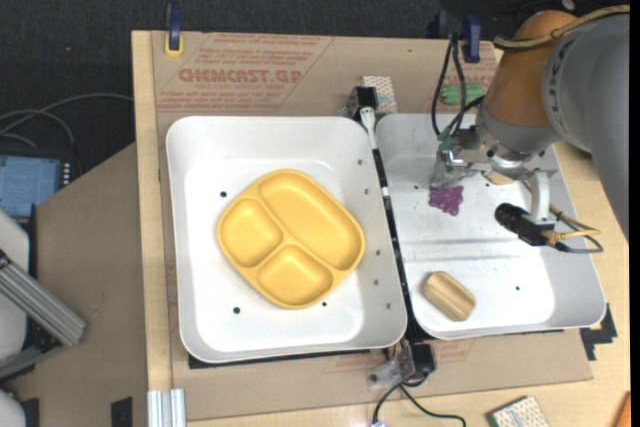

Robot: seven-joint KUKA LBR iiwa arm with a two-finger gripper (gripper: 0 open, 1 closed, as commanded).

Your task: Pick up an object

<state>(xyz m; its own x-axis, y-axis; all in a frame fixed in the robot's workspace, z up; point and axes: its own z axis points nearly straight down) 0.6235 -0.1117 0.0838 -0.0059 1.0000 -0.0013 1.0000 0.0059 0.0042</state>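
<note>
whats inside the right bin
A purple object lies near the back, at the gripper, and a tan block near the front. The arm covers the bin's back right corner, so anything there is hidden.

We see a broad, smooth grey arm [600, 65] narrowing into a rounded, glossy orange band [520, 85]. Beneath that sits a pale grey wrist ring [515, 150], then a small silvery metal gripper [450, 163]. Thin black cables [440, 100] loop up just beside it.
</note>
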